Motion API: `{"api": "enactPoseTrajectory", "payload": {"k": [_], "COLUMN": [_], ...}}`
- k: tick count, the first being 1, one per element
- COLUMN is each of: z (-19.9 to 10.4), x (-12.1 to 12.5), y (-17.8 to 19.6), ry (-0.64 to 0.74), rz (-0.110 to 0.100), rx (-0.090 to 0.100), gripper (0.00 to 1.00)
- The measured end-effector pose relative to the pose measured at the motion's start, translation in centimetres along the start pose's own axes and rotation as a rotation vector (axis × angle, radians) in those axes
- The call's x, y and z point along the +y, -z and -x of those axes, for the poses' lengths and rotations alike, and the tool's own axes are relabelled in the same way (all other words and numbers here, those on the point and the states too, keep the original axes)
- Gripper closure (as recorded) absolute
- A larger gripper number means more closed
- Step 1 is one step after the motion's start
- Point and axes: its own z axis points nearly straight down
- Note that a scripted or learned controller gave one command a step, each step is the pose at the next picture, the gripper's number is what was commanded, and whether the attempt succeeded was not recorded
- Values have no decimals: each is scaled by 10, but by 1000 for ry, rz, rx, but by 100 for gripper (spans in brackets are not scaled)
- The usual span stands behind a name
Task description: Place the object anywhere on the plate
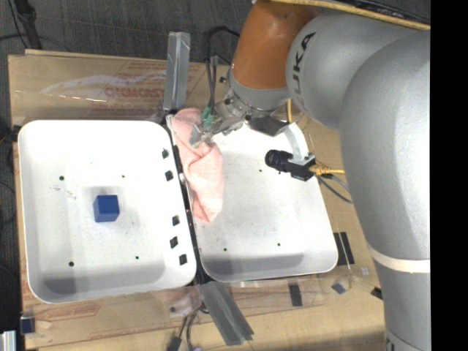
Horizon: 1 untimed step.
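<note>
Resting in the left bin (44, 196), a small blue cube (107, 208) sits on the white floor, well apart from the divider (183, 203) that separates the two bins. Across that divider, the right bin (292, 225) holds a crumpled pink cloth (202, 170), which lies against the divider's right side and runs from the bin's upper left corner down along it. The tool (208, 128) sits at the cloth's upper end, just right of the divider, and appears to touch the fabric there; how far its fingers are spread, and whether any cloth is between them, cannot be told from this angle. The grey arm (373, 86) with its orange band (267, 46) covers the right bin's upper right corner. Both bins stand on a cardboard-covered worktop (95, 86). No plate can be made out.
</note>
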Motion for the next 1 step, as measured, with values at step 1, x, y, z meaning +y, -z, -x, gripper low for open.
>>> {"api": "enactPoseTrajectory", "payload": {"k": [1], "z": [-55], "x": [-8], "y": [8], "ry": [404], "rz": [2], "rx": [-2], "gripper": [100]}}
